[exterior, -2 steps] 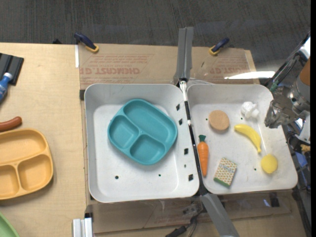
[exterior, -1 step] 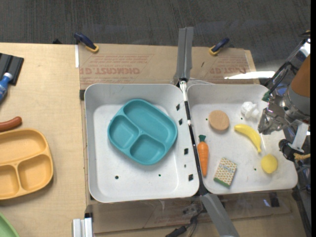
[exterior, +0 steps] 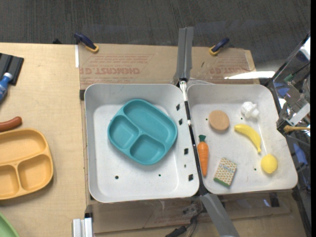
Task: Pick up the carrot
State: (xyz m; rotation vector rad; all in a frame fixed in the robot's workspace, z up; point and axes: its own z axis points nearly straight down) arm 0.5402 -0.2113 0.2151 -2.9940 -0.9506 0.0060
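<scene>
Left bin (exterior: 98, 132) has just a teal divided plate (exterior: 142, 131). Right bin (exterior: 276, 132) holds the carrot (exterior: 203, 153) along its left wall, well away from the gripper (exterior: 295, 117), then a sponge (exterior: 225, 172), a round cookie (exterior: 218, 120), a banana (exterior: 250, 135) and a lemon (exterior: 269, 164) closest to it. The arm sits at the bin's right rim; can't tell the grip state.

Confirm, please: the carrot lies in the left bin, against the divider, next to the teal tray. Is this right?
Not quite. The camera view shows the carrot in the right bin, against the divider on that side. The teal tray lies across the divider, in the left bin.
</scene>
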